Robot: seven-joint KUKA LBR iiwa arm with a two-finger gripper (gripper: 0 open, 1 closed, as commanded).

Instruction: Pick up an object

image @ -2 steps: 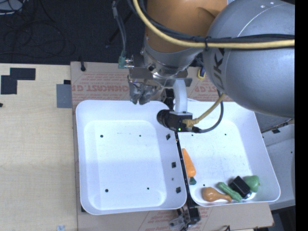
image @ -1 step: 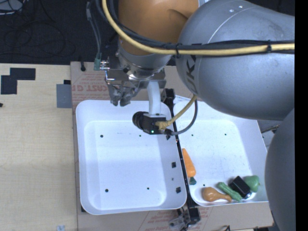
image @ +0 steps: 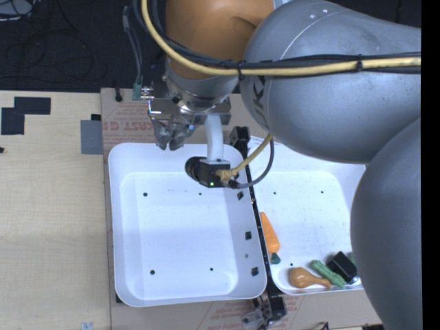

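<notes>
The gripper [image: 171,139] is seen over the far rim of the left bin [image: 124,205]; whether it is spread or pinched cannot be told, and nothing is seen held. All objects are found well apart from it, in the right bin [image: 309,184], toward its near side: an orange carrot [image: 270,234] by the divider, then a tan gourd-shaped toy [image: 306,278], a green piece [image: 328,273] and a black block [image: 342,265] in the near corner.

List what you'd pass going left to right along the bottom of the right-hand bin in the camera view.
Carrot → tan gourd-shaped toy → green pod → black block. They all lie toward the near end of the right bin.
</notes>
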